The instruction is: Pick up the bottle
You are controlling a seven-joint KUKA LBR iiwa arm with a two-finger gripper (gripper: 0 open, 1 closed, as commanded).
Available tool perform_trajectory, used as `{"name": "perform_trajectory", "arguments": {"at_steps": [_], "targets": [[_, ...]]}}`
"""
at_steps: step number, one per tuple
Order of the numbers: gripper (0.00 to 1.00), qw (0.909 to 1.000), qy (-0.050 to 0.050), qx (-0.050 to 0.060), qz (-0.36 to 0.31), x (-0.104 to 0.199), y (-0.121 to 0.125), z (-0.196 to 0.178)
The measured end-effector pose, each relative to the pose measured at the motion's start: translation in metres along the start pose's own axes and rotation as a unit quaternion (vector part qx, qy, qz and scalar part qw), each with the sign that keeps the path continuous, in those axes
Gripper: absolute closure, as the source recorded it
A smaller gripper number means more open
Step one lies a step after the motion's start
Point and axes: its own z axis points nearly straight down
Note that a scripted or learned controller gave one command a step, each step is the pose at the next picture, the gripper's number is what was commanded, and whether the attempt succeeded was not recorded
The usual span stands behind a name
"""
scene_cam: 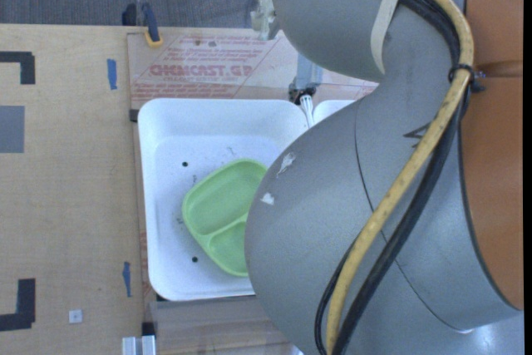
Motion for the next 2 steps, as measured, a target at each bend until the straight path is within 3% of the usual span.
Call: {"name": "perform_trajectory", "arguments": {"at_steps": [1,2], "targets": [[1.00,1.0000,0.000,0.001,-0.002,0.000,-0.002,-0.009],[1.00,1.0000,-0.002,-0.002,0.000,0.000,0.002,0.009]]}}
